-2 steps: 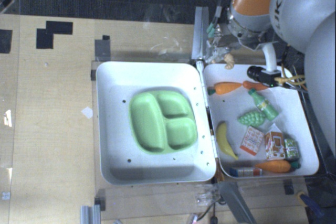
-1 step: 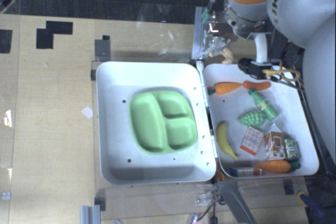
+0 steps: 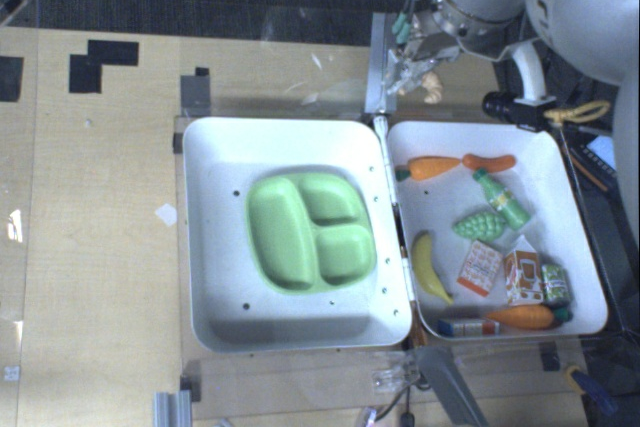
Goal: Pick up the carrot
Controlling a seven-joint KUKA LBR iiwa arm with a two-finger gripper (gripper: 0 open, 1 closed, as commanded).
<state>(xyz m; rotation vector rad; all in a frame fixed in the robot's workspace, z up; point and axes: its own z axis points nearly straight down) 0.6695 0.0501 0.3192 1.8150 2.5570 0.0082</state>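
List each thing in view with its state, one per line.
pincer: raised above the bins' far edge, holding nothing visible
carrot: lying in the right bin, near its far left corner
second carrot: lying by the bin's near wall
banana: lying along the left wall
green bottle: on its side
green tray: flat in the left bin, compartments unfilled
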